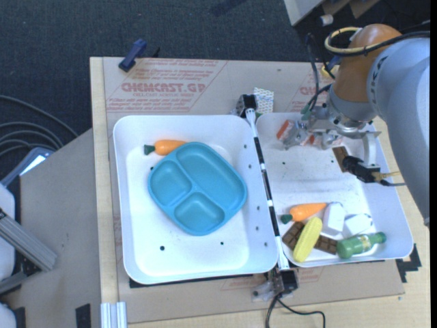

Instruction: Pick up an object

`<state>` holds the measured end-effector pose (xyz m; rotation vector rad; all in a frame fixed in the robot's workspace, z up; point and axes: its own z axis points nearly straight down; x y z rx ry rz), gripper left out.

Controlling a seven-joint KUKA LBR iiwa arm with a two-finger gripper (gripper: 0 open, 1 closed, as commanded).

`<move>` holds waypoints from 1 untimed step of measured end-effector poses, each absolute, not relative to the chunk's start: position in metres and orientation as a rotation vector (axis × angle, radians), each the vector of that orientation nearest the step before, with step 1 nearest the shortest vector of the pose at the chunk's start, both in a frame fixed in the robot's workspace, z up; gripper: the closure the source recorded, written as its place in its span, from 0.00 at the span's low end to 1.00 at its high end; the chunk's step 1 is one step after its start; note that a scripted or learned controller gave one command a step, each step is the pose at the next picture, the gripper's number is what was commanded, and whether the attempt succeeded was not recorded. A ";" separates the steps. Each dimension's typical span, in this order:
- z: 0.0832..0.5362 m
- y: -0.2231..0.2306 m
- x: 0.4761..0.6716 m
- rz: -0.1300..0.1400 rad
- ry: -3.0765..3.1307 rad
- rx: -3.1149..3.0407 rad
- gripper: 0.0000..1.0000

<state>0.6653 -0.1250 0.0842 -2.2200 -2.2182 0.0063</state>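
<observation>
The end effector (304,134) hung over the bare far end of the right bin (300,176), apparently holding nothing, though blur hid how far open it was. The pickable pile, corn cob (307,238), carrot (307,212) and green bottle (358,244), lay crowded at that bin's near edge, so a good grasp meant descending squarely on one outlying piece. The left bin (136,203) on the bench (171,84) held a blue tray (196,187).

A pile of toy foods is lying in the right bin's near corner: a carrot (307,212), a corn cob (307,238), a green bottle (359,243), white blocks (334,219).
</observation>
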 end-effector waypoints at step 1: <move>0.084 -0.169 0.665 0.002 -2.199 -2.194 0.00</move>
